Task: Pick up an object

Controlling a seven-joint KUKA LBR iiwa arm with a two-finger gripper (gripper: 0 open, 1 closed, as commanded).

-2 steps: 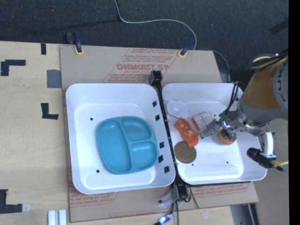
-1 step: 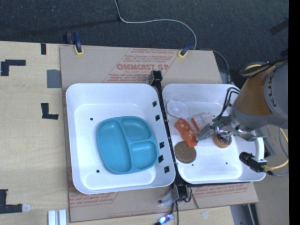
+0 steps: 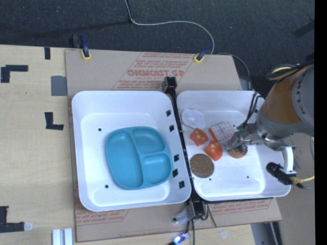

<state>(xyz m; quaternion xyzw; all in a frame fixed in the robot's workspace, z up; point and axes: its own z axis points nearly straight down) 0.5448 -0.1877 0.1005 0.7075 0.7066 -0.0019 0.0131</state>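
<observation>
The right bin point(image 3: 255, 185) holds several small objects: a clear plastic piece point(image 3: 193, 118), a red block point(image 3: 199, 136), a second red-orange block point(image 3: 214, 150), a round brown disc point(image 3: 202, 165) and a pale wrapped item point(image 3: 221, 131). My gripper point(image 3: 236, 144) reaches in from the right and sits low over a small brown-orange object point(image 3: 238, 152), just right of the red-orange block. The arm's grey wrist and orange band point(image 3: 281, 106) rise to the right.
The left bin point(image 3: 84, 106) holds a blue divided tray point(image 3: 138, 156). A black divider point(image 3: 176, 137) runs between the bins. Both bins rest on a cardboard sheet point(image 3: 153, 70) with clamps at its far corners. A cable loops across the dark floor behind.
</observation>
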